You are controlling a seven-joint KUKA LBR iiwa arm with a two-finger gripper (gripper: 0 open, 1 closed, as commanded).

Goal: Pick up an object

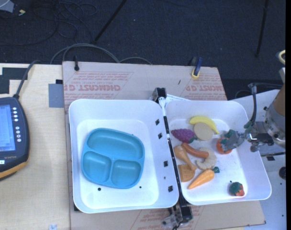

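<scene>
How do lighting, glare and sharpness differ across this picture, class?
Camera view: light falls evenly on the two white bins, the left bin near-glaring beside the blue tray; the floor behind stays dark, its cables faint; the toy foods such as the carrot look soft; the gripper is blurred.

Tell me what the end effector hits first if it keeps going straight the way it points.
The end effector points left across the right bin, at a red-and-green toy. Further along lies the round beige slice, then the purple grapes. Height is unclear, so it might pass above them.
</scene>
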